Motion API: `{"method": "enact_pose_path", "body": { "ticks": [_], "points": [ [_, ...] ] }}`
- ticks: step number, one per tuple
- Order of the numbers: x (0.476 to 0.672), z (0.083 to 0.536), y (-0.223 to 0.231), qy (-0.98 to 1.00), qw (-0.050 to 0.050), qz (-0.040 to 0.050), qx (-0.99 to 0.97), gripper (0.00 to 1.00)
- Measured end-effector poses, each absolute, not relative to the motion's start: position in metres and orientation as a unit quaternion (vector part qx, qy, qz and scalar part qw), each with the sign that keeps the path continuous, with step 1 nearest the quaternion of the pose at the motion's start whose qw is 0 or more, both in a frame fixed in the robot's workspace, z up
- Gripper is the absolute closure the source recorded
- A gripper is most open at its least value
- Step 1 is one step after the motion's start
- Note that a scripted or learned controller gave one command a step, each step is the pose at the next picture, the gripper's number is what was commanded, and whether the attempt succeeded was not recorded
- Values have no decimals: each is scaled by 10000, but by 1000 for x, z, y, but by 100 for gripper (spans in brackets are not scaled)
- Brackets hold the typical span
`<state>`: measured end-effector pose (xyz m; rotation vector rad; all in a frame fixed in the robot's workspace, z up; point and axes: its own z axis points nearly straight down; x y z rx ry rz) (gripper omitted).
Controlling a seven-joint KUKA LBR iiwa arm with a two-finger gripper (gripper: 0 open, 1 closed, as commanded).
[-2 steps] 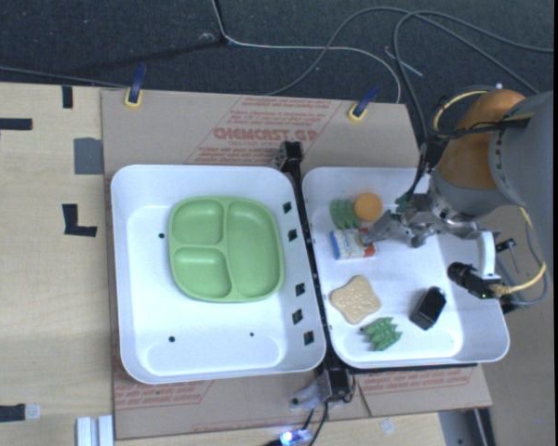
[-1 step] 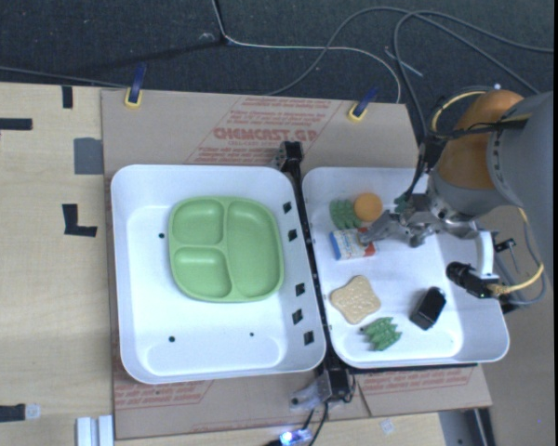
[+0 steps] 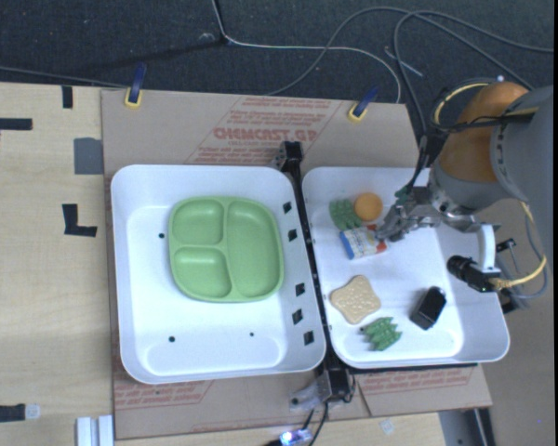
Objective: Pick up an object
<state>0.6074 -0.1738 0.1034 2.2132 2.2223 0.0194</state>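
The right bin point(image 3: 465, 342) holds several small objects. An orange ball point(image 3: 368, 205) lies beside a green ridged piece point(image 3: 342, 215) near the bin's far left. Just below them is a small white and blue packet with a red end point(image 3: 359, 242). A tan toast-shaped piece point(image 3: 354, 300), a green leafy piece point(image 3: 382, 334) and a black block point(image 3: 429, 307) lie toward the front. My gripper point(image 3: 392, 228) hangs low over the bin, just right of the packet and the ball, its tip close to the packet's red end. The wrist covers the fingertips.
The left bin point(image 3: 139, 249) holds a green divided plate point(image 3: 227, 248). A black divider with clips point(image 3: 299, 249) runs between the bins. Cables point(image 3: 353, 35) trail across the dark floor behind the bench. The arm's body point(image 3: 502, 147) fills the upper right.
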Motion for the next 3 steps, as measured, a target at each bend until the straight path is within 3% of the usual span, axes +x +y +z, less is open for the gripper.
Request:
{"method": "enact_pose_path", "body": {
  "ticks": [1,3],
  "points": [
    [609,145,-173,7077,10,4,7066,100],
    [608,245,-168,7077,14,7,7066,100]
  ]
}}
